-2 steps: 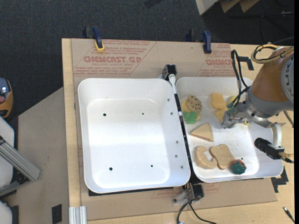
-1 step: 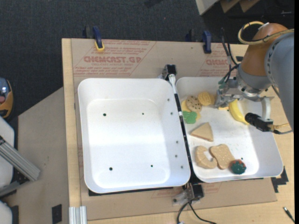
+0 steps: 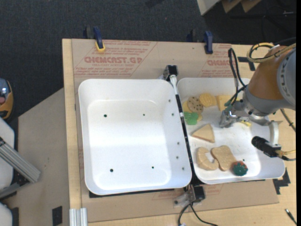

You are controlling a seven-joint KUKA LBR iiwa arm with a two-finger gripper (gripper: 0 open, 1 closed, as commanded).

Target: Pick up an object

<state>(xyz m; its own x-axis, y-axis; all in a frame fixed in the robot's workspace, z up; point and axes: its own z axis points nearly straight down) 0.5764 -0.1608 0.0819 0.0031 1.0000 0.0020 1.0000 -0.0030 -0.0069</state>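
Observation:
My gripper point(image 3: 228, 117) hangs low over the middle of the right bin point(image 3: 263, 173), pointing left from the orange-banded wrist. Just left of it lies a pale sandwich wedge point(image 3: 203, 133), and a yellow block point(image 3: 224, 101) lies just behind it. A chocolate-chip cookie point(image 3: 194, 104), a round yellow cracker point(image 3: 207, 99) and a small green piece point(image 3: 191, 118) lie at the bin's back left. Two bread-like pieces point(image 3: 205, 158) point(image 3: 223, 156) and a red-and-green ball point(image 3: 240, 168) lie at the front. I see nothing held by the gripper.
The left bin point(image 3: 94, 140) has only bare white floor. A black divider strip point(image 3: 181, 121) runs between the bins. Blue and yellow clamps point(image 3: 98, 39) point(image 3: 207, 40) hold the board's back edge.

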